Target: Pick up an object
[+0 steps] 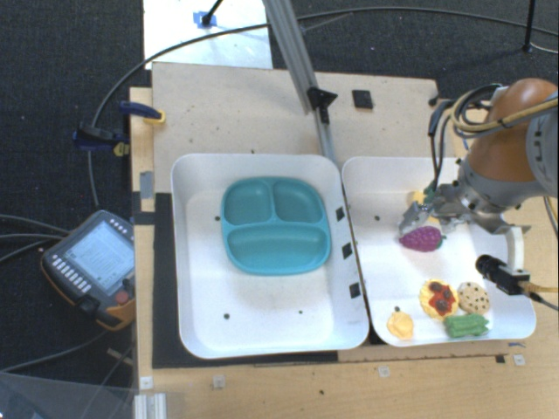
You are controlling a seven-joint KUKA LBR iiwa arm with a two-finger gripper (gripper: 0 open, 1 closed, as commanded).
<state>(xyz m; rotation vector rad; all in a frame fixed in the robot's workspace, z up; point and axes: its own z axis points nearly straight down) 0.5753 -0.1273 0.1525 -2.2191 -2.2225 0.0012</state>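
- The gripper (417, 220) sits low in the right bin (377, 182), touching the top edge of the purple grape bunch (422, 239); I cannot tell whether it has hold of the bunch.
- At five o'clock from the grapes lie a pizza slice (438, 298) and a cookie (473, 298).
- A green piece (465, 325) and a yellow piece (400, 325) rest along the near wall.
- The left bin (196, 260) carries a teal divided plate (276, 225).
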